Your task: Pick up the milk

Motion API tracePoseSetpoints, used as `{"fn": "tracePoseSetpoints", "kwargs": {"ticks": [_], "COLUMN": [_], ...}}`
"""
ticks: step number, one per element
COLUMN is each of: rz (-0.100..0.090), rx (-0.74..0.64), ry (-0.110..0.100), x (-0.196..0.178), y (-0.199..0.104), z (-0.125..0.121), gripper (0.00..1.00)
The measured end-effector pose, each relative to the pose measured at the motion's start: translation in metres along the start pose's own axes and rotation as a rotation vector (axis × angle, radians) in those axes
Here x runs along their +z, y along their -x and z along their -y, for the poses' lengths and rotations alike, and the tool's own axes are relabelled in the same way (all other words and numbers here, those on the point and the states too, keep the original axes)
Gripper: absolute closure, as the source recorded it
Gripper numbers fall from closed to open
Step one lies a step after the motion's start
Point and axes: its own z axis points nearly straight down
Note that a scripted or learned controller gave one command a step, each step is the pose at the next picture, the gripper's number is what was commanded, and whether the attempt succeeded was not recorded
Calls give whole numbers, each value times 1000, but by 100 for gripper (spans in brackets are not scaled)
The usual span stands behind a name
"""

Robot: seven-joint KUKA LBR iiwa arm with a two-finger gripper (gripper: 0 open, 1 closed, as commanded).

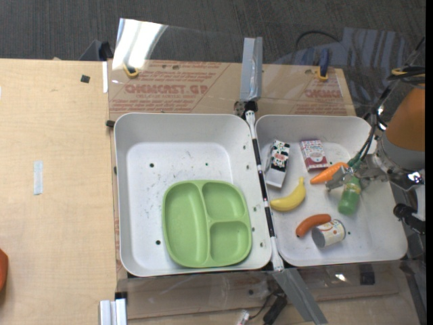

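White plastic fills most of my feed: two shallow bins side by side on the bench, the left bin (135, 181) carrying a green divided plate (206, 222) toward its near half, the right bin (379, 246) holding the food items. The milk (277, 163), a small carton with black-and-white cow markings, lies near the left wall of the right bin, just beside the divider between the two bins, with the banana (289, 197) just below it. A red-and-white box (313, 154) sits to the milk's right, toward the far wall. Nearer the front I see a sausage (313, 223) touching a small white can (330, 233) lying on its side. The arm (406, 124) comes in from the right, its orange band at the edge of my view, and the gripper (352, 175) sits low over the right half of that bin, well apart from the milk. It is in among a carrot (327, 174) and a green bottle (350, 198), and from this angle I cannot tell whether its fingers are spread or closed, or whether they have anything between them.
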Motion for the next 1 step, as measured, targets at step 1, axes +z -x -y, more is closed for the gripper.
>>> {"fn": "tracePoseSetpoints", "kwargs": {"ticks": [1], "rz": [13], "rx": [-17], "ry": [1], "x": [-1], "y": [-12], "z": [-42], "gripper": [0]}}
